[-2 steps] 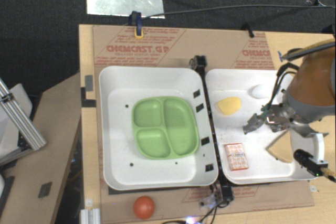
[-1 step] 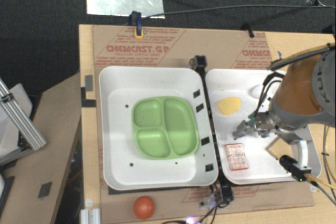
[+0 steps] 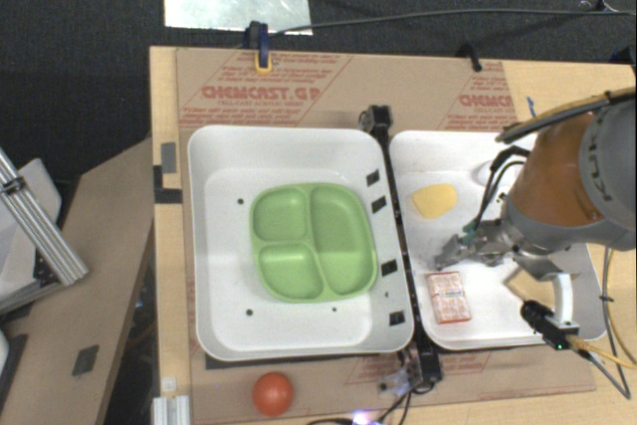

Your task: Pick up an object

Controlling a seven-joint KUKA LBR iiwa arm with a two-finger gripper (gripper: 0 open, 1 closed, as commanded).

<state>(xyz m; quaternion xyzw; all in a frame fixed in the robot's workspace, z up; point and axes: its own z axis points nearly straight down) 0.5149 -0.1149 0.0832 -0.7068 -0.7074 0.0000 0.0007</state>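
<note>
In the right bin (image 3: 468, 333) lie a flat yellow piece (image 3: 435, 201) toward the back and a small red-and-white packet (image 3: 449, 297) near the front. My gripper (image 3: 453, 251) hangs over the bin's left part, between the yellow piece and the packet, just above the packet's far end. I see nothing between its fingers, and their state is not clear from this angle. The grey arm with its orange band (image 3: 557, 179) reaches in from the right and hides the bin's right part.
The left bin (image 3: 214, 214) holds a green divided tray (image 3: 314, 242). A red ball (image 3: 273, 393) lies on the bench in front of the left bin. Black clips run along the divider between the bins. A metal frame (image 3: 35, 224) stands at the far left.
</note>
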